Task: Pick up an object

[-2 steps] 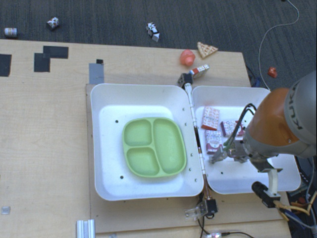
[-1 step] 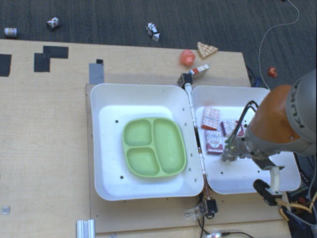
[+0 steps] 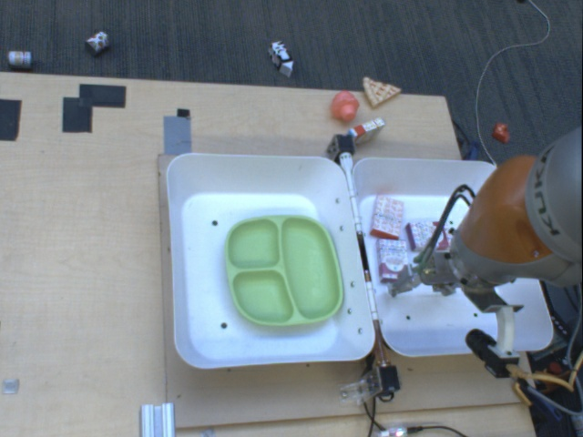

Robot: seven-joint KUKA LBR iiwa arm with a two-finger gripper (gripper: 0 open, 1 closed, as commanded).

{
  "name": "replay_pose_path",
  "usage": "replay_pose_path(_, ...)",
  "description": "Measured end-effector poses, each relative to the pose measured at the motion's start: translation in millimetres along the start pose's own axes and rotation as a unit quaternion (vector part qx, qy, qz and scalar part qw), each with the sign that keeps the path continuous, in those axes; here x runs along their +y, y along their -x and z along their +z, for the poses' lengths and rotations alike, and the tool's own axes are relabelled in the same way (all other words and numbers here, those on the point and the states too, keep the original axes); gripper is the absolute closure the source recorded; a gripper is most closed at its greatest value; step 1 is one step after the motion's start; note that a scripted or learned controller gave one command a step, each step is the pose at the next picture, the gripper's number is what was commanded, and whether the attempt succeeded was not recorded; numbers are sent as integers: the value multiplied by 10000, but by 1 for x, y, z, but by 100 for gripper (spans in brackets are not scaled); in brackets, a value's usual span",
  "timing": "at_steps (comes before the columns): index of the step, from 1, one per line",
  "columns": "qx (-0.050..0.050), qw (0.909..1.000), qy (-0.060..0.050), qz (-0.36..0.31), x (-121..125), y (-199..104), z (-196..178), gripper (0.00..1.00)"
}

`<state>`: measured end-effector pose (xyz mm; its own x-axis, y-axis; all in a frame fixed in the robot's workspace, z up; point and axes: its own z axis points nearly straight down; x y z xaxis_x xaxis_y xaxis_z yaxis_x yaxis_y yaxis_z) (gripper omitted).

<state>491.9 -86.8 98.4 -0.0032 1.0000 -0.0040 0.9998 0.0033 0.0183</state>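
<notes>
In the right bin [image 3: 428, 335] lie three small flat packets. A red-and-white packet [image 3: 387, 215] is nearest the back, a pink-purple packet [image 3: 421, 234] sits beside it, and a third packet [image 3: 393, 257] lies in front of them. My gripper [image 3: 407, 278] reaches in from the right below the grey wrist and orange band. It hovers low at the front edge of the third packet. The wrist hides part of the packets and the bin floor beneath it.
The left bin [image 3: 196, 244] holds a green three-section plate [image 3: 282, 269]. Behind the bins on the bench lie a red ball [image 3: 344, 106], a toy pizza slice [image 3: 381, 90] and a small red-tipped tube [image 3: 366, 129]. Cables and a clamp [image 3: 378, 385] hang at the front edge.
</notes>
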Motion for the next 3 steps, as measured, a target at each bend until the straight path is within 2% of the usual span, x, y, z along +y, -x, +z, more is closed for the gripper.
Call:
replay_pose_path(1,8,10000,-47,17,-3,-2,11,0)
replay_pose_path(2,9,10000,-14,8,-1,-3,0,100)
replay_pose_path(3,10,10000,-16,6,-1,-3,0,0)
